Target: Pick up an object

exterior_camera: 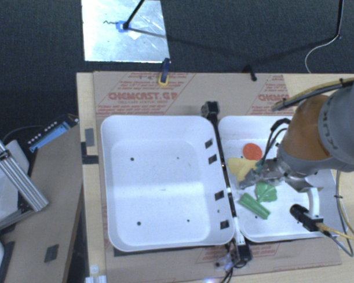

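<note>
Nearest the lens, bulking in from the right over the right-hand bin (240, 133): grey arm (339, 132) with its orange band (304, 130). Below that, hand (252, 177) down among the objects near the bin's left wall; whether released or clenched, cannot tell, tips lost against the clutter. Just beside the hand, to its left, a yellow object (239, 166), touching or nearly so. Just beyond, an orange disc (252, 150), partly behind a black cable. On the near side of the hand, a green piece (266, 192), and lower still a green stick (253, 205) lying at a slant on the bin floor. Nothing visibly lifted between the tips. Further left, the left-hand bin (161, 179), white, side by side with the first. Beneath both, brown printed board on the tabletop (140, 93).
</note>
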You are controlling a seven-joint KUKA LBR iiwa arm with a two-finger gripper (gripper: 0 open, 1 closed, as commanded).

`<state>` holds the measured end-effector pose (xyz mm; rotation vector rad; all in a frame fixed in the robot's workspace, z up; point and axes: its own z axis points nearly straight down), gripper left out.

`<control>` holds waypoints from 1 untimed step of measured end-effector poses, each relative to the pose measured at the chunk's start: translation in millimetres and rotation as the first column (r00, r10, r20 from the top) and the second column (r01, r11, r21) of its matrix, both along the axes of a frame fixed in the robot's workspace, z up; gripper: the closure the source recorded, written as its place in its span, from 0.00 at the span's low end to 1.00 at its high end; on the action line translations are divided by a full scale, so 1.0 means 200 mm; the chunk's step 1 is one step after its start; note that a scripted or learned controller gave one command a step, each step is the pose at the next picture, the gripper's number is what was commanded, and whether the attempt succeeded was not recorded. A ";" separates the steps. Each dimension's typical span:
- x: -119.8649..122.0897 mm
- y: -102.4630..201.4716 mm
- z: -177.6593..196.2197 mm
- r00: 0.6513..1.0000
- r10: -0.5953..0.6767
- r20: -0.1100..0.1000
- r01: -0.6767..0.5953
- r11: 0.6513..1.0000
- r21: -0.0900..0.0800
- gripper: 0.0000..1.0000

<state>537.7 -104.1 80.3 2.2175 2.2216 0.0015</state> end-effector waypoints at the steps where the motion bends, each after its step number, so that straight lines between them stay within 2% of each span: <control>1: 0.29 0.10 0.03 1.000 0.005 0.005 -0.005 1.000 0.001 0.00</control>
